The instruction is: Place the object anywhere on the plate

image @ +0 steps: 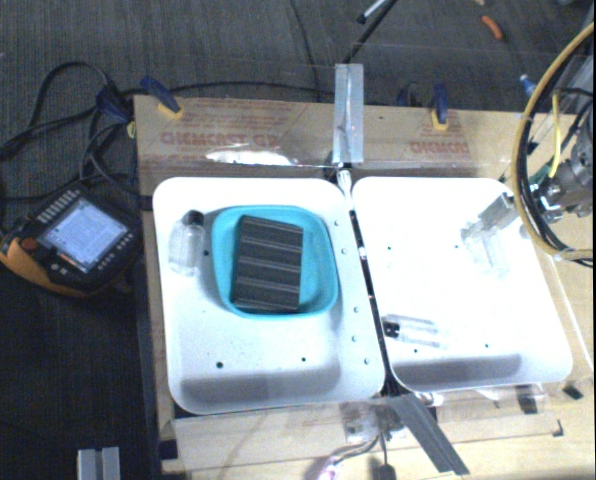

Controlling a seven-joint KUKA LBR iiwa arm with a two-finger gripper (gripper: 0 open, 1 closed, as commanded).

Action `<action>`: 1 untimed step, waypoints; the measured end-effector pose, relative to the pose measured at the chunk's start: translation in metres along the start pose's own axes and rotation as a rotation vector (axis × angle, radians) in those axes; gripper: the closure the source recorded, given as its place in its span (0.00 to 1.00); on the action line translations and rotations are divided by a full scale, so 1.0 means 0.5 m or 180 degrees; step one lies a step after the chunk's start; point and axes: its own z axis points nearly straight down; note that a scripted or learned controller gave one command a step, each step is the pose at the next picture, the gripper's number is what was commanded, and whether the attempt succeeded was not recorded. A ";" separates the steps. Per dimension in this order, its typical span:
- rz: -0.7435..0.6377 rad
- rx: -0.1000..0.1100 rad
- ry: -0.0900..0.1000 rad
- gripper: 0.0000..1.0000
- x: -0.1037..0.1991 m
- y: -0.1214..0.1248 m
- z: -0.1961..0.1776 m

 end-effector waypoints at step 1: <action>0.0491 0.0008 0.0003 0.00 -0.138 -0.029 0.277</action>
